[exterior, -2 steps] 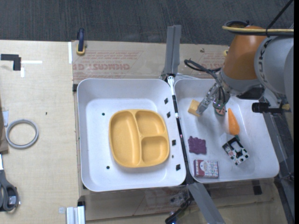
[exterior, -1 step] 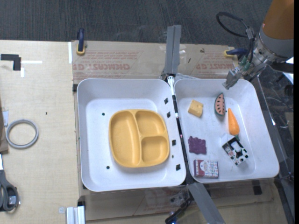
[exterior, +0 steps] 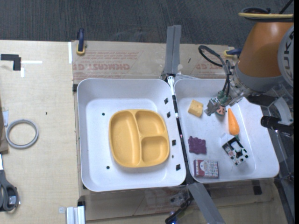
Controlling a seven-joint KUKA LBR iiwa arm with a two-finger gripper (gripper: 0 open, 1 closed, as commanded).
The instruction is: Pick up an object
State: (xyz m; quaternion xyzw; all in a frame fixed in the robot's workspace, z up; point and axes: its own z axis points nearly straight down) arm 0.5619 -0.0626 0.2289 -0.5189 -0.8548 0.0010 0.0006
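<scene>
Item: jaws, gap unclear, can't tell if holding. Targets: cheese just left of jaws, carrot just right. I'd flag risk: nudging carrot, closing btwn both.

Grey-bodied arm with a broad, rounded orange band above the wrist, glossy under the light. Yellowish rim ringing the top of the orange part. Black cables looping out beside the wrist. Small, dark, cluttered gripper with metal parts and a greenish bit. Grey and white segments lower right, one black knob.
</scene>
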